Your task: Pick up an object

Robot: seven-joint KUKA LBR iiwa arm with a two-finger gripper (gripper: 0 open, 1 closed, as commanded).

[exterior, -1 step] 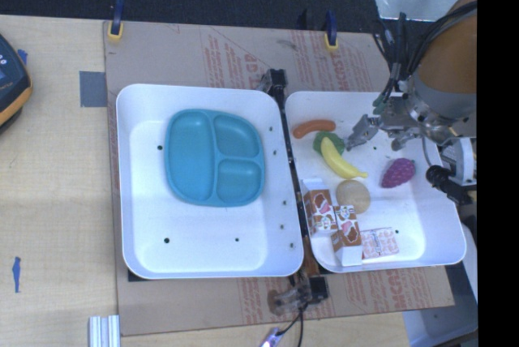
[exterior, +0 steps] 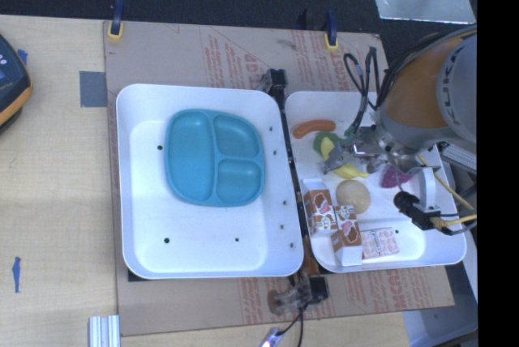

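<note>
The tool (exterior: 345,157) is low in the right bin (exterior: 430,256), between a green piece (exterior: 325,145) and a yellow piece (exterior: 349,172), probably to grasp one; I cannot tell its state. The left bin (exterior: 142,240) has one blue plate (exterior: 215,157). One sausage (exterior: 313,127) lies farther.

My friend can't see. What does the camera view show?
A grey robot arm's gripper reaches into the right white bin among toy foods: an orange hot dog, a yellow-green piece and a tan round ball. The left white bin bears a blue divided plate.
</note>
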